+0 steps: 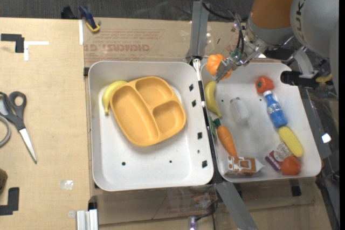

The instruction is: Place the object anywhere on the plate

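A yellow-orange plate [148,110] with three compartments lies in the left white bin [108,169]. My gripper [226,66] hangs over the far left corner of the right bin [307,116], close to the divider between the bins. It is shut on a small orange fruit [214,63], which shows on both sides of the near finger. The fruit is to the right of the plate and slightly farther back, with the bin walls between them.
A yellow banana [110,95] lies against the plate's far left rim. The right bin holds a yellow fruit [211,98], a carrot [226,140], a clear cup [239,109], a blue bottle [275,110], a corn cob [291,141] and a brown carton [241,166]. Scissors [16,121] lie on the bench at left.
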Motion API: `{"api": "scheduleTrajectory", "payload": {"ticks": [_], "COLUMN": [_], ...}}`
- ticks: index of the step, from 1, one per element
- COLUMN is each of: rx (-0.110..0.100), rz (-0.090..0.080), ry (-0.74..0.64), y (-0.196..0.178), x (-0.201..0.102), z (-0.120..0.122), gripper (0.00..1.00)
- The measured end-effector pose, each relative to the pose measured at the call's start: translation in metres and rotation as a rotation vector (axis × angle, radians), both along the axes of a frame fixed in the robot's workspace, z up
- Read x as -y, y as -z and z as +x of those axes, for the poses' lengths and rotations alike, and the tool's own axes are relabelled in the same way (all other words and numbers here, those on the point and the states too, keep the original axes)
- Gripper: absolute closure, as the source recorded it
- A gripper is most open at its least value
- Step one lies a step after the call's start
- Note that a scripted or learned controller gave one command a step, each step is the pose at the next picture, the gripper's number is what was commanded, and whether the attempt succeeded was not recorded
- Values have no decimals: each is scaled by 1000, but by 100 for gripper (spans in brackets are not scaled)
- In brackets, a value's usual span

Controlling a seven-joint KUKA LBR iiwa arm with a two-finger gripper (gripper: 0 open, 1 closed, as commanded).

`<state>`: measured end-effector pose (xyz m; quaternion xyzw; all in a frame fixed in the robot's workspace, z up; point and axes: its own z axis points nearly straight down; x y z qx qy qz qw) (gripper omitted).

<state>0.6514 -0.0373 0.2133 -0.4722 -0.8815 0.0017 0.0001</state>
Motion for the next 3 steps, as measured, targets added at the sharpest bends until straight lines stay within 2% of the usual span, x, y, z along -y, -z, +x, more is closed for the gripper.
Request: {"api": "scheduleTrajectory", "payload": {"ticks": [1, 2, 3], "rx": [-1, -2, 1], "rz": [2, 4, 2], "ry": [-262, -618, -555], "y": [23, 61, -108], "x": [-92, -136, -80], "z": [-34, -85, -42], "gripper": [100, 100, 100]}}
